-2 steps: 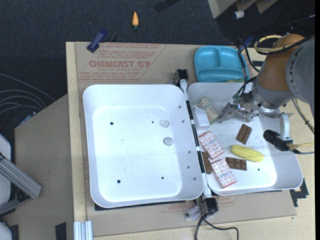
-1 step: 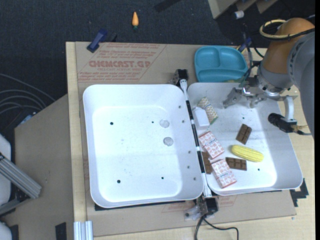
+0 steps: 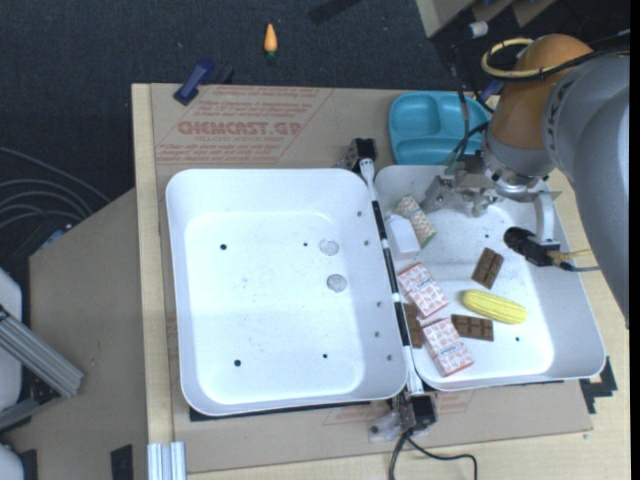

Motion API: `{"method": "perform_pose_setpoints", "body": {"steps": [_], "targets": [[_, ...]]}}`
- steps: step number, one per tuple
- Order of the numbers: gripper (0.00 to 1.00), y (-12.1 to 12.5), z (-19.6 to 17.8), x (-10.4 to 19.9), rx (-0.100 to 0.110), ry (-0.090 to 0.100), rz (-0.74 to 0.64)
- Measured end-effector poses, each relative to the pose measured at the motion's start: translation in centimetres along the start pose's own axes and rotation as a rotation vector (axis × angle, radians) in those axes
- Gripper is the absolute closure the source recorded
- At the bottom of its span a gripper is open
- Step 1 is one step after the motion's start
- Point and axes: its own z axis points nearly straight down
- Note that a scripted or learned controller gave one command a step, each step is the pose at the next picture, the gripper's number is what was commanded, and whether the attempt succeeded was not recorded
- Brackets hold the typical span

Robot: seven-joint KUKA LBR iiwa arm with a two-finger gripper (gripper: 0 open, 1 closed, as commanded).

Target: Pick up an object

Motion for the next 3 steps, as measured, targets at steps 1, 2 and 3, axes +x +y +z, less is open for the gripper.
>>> {"method": "perform_pose_setpoints", "body": {"steps": [1, 2, 3], "targets": [[0.00, -6.4, -2.1, 1.3, -0.002, -0.004, 0.003], [0.00, -10.8, -8.4, -1.0, 0.000, -0.001, 0.003], [0.00, -10.7, 0.1, -4.5, 0.001, -0.001, 0.003]]}}
